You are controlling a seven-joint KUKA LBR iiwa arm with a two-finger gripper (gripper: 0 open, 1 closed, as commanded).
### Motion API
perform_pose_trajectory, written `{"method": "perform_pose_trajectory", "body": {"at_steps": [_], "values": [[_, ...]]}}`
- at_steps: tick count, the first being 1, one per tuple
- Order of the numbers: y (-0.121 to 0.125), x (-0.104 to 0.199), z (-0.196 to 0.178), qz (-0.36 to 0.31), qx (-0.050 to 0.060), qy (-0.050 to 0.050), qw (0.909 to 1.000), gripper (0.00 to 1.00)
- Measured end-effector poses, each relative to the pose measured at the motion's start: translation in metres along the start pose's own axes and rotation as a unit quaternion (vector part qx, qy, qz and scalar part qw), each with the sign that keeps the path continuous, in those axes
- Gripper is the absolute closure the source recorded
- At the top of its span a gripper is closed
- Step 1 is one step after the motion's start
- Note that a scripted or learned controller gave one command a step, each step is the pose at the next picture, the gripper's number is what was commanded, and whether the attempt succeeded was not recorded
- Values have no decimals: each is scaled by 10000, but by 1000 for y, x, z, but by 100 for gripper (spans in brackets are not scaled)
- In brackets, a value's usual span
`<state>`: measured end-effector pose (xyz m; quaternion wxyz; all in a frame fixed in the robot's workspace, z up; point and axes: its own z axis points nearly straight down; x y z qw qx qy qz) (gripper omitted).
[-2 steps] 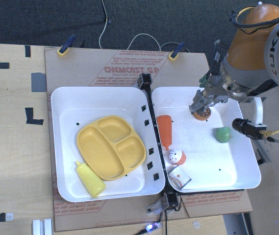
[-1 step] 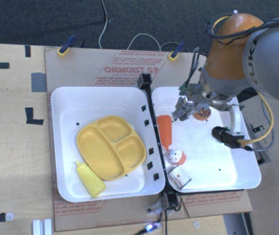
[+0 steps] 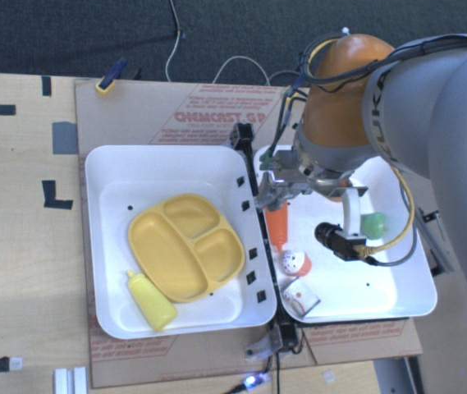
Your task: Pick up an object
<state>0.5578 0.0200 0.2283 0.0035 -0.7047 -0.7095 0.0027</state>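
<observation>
Two shallow white bins sit side by side on a table (image 3: 20,220).

Nearest the camera, in the left bin (image 3: 102,220), a yellow bottle (image 3: 151,299) lies at the front corner, touching the front edge of a yellow divided plate (image 3: 186,246) that fills the middle of that bin.

In the right bin (image 3: 397,294), near its front left corner, lies a small clear item with red marks (image 3: 300,301). Just behind it is a small white ball with orange spots (image 3: 295,262).

Behind the ball, an orange carrot (image 3: 276,225) lies lengthwise beside the divider between the bins. The gripper (image 3: 276,194) hangs right over the carrot's far end. Whether its jaws are released or clenched cannot be told from this angle.

To the right, a green block (image 3: 373,224) rests beside a black part of the arm. The grey arm with its orange band (image 3: 340,97) reaches in from the right, above the right bin's far half.
</observation>
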Motion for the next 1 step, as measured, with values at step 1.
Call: {"method": "perform_pose_trajectory", "body": {"at_steps": [1], "values": [[-1, 50, 3, -1, -8, -3, 10000, 100]]}}
